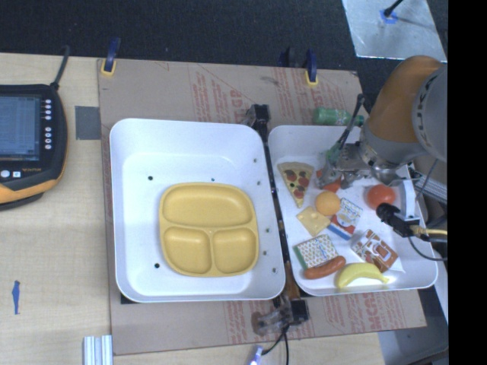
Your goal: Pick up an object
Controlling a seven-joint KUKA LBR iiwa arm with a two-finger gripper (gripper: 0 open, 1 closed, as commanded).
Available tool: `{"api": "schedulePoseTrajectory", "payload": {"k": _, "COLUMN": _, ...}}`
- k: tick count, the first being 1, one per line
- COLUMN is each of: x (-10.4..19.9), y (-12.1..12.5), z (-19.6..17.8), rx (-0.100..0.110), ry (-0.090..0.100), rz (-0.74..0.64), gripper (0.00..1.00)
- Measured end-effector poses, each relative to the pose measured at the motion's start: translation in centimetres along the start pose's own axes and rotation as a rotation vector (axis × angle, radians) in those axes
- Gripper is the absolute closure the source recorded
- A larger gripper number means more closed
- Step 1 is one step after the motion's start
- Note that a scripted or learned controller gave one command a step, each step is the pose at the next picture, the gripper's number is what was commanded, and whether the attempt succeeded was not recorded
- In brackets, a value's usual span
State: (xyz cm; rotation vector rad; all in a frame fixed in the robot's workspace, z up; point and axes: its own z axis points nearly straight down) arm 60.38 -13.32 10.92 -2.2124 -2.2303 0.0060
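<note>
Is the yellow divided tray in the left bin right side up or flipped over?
Right side up: the yellow tray lies flat in the left bin, its three compartments facing upward, nothing in them.

Even, bright overhead light, soft shadows, mild glare on white bins [122,204], slight softness.

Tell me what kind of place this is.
Most likely a robotics lab bench set up for grasping trials: a robot arm reaching over a white bin of toy food, cardboard clamped underneath, and a teach pendant.
</note>
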Motion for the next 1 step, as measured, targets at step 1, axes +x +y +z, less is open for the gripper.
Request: {"api": "schedulePoseTrajectory", "payload": {"k": 1, "x": 4.08, "y": -2.1, "z": -10.28, "rx": -0.001, "ry": 0.003, "rz": 0.004, "gripper": 1.0}}
